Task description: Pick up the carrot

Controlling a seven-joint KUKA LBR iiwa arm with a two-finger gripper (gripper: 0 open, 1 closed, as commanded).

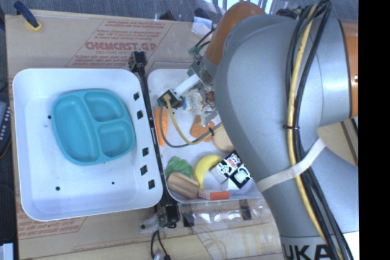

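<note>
While the carrot is lying untouched by the right bin's left wall, the arm is hovering over that bin; I cannot tell the tool's state, so picking appears undone.

Glossy white plastic bins, matt turquoise plastic tray, smooth grey arm casing, brown cardboard bench

We read "CHEMCAST GP" in red on the brown protective sheet, finer print there being illegible, and what seems "UKA" on the arm.
</note>
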